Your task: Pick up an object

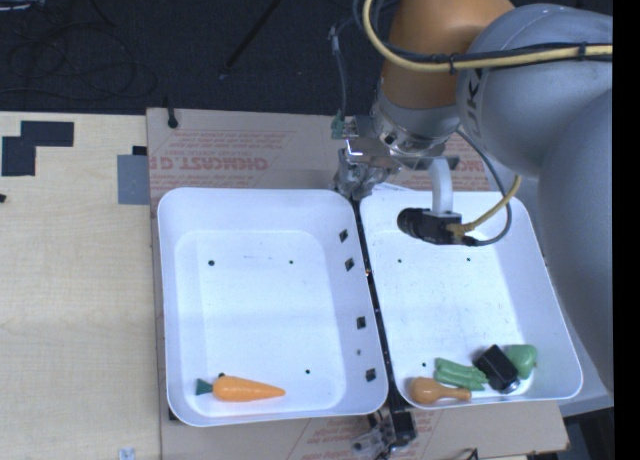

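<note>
Well apart: gripper (357,176) top, carrot (247,388) bottom-left.

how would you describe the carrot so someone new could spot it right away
Start at the left bin, the one farther from the arm. Go to its near edge, towards the left corner, where the carrot lies on its side. It is plain orange with a small green top pointing left, and it lies alone, while the other bin's items are bunched in its near right corner.
</note>
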Controlling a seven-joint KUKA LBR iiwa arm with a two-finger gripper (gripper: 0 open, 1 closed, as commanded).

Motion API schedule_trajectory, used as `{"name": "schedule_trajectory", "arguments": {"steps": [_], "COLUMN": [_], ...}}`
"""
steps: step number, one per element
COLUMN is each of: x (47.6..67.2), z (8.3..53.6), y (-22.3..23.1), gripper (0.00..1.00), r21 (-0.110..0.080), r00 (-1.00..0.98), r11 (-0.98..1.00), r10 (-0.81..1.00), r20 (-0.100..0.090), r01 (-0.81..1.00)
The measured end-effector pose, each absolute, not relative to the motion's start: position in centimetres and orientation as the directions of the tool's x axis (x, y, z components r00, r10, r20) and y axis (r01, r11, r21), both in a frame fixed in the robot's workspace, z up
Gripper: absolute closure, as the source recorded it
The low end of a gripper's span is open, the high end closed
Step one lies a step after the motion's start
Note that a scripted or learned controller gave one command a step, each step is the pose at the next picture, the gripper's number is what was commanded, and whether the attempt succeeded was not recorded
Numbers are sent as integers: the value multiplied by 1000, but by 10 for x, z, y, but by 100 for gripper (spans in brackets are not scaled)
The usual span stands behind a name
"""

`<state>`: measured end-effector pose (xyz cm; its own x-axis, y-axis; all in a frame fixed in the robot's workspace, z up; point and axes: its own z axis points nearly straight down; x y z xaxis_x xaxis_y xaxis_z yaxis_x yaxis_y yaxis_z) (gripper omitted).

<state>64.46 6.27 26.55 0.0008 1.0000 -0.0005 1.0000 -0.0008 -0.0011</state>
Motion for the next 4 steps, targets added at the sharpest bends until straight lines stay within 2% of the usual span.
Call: {"name": "schedule_trajectory", "arguments": {"steps": [1,2,3,4], "x": [645,643,611,565], "z": [416,355,375,506], "y": [45,30,91,114], "gripper": [100,100,100,100], "r21": [15,-8,-3,11], "r00": [-2,1,-6,-5], "r11": [2,-1,6,5], "r10": [1000,1000,1000,1000], "r20": [0,-2,1,4], "r01": [1000,1000,1000,1000]}}
